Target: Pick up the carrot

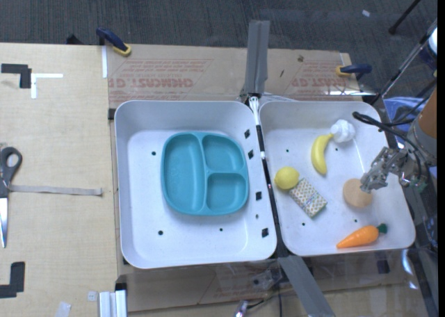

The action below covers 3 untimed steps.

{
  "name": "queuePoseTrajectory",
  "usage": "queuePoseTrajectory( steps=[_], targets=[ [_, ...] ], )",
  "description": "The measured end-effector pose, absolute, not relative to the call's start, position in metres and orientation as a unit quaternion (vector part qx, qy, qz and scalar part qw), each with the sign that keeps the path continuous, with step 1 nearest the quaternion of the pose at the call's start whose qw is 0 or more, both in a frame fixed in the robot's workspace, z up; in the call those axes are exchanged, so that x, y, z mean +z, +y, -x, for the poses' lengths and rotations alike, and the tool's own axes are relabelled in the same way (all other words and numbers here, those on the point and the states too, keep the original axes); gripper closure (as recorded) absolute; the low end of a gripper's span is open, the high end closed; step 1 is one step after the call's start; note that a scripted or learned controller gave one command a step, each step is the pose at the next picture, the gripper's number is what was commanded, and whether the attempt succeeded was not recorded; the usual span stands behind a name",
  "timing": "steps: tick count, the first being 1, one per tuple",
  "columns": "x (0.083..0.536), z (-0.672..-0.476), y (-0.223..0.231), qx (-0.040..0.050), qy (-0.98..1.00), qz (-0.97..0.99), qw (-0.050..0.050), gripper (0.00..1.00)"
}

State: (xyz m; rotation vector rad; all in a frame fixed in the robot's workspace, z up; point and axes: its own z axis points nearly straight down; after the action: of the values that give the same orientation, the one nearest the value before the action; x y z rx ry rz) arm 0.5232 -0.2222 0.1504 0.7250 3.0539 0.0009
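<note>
Pincer poised above the tan round block — carrot not yet reached

Carrot [360,236] lies just below-left of the pincer [375,178] (its opening I cannot tell, nothing visibly held); best to shift toward the bin's near edge, align across the carrot's width — then descend.

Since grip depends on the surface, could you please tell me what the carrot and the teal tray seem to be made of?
Carrot: probably moulded plastic, smooth, uniform orange with a green tip.
Teal tray: probably hard plastic, one even colour with rounded moulded compartments and a slight sheen.
</note>
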Motion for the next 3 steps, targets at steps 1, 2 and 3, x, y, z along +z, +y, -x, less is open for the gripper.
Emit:
queuePoseTrajectory(
  steps=[1,2,3],
  targets=[
    [0.137,-0.478,-0.210,0.0000,0.915,-0.404,0.001,1.00],
    [0.149,-0.608,-0.161,0.0002,0.893,-0.450,0.002,1.00],
    [0.155,-0.518,-0.223,-0.0003,0.856,-0.517,0.000,1.00]
  ],
)
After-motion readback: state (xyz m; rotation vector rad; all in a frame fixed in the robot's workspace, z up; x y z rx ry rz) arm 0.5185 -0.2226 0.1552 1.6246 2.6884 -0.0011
